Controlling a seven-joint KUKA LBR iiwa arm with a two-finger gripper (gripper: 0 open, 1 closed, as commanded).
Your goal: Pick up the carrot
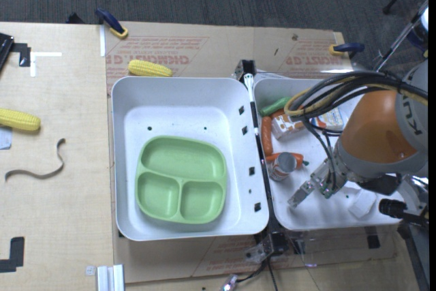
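In the right-hand bin [381, 218], the KUKA arm's gripper [304, 193] hangs low over the white floor; from where I stand I cannot tell its state. The carrot [266, 138] lies against the bin's left wall, its long axis running roughly twelve to six o'clock, up at about ten o'clock from the gripper and a short way apart. A small can [287, 162] sits between the two. A green divided plate [181, 179] rests in the left bin [129, 167].
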